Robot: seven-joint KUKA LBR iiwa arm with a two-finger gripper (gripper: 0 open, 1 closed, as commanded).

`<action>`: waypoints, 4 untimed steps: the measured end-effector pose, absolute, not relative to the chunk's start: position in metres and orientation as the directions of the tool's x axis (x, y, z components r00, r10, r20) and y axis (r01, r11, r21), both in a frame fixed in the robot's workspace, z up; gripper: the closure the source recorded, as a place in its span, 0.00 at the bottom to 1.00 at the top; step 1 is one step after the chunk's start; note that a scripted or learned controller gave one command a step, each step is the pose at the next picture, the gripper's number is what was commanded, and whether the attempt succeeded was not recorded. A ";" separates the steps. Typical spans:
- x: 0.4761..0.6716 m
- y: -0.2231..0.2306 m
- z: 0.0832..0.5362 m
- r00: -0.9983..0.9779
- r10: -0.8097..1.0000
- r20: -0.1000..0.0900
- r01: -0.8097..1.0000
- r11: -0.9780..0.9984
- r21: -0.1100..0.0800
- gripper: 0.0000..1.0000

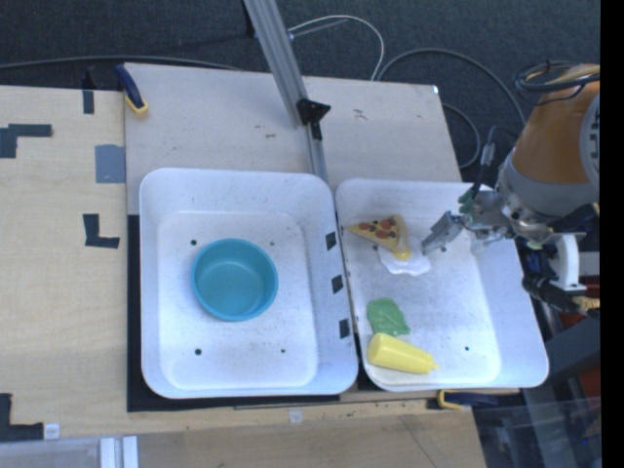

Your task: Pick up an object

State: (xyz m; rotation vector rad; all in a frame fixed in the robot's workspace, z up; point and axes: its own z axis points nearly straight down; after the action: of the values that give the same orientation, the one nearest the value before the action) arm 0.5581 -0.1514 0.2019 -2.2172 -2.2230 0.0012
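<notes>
Two white bins are seen side by side on the bench. The left bin (156, 261) holds a blue bowl (235, 279), upright, near its middle. The right bin (507, 339) holds four things: a pizza slice (383, 232) toward the upper left, a small white piece (409, 264) just below and right of it, touching it or nearly so, a green piece (386, 315) lower down, and a yellow piece (399, 355) just below the green one, near the front rim.

The arm (556, 159) is seen reaching in from the right, over the right bin's upper right part. The gripper (441, 235) is positioned above the bin floor, just right of the pizza slice and white piece, pointed toward them. Nothing is seen between its fingers; whether they are spread or closed cannot be told. A grey pole (278, 52) is seen slanting down to the gap between the bins.
</notes>
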 end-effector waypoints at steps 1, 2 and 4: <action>0.558 -0.152 0.202 -0.002 1.000 0.001 1.000 0.002 -0.001 0.00; 0.553 -0.152 0.138 -0.001 1.000 0.001 1.000 0.001 -0.008 0.00; 0.554 -0.151 0.100 -0.003 1.000 0.000 1.000 0.003 0.000 1.00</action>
State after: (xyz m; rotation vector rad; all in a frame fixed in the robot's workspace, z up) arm 0.5543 -0.1508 0.0998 -2.2185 -2.2244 -0.0005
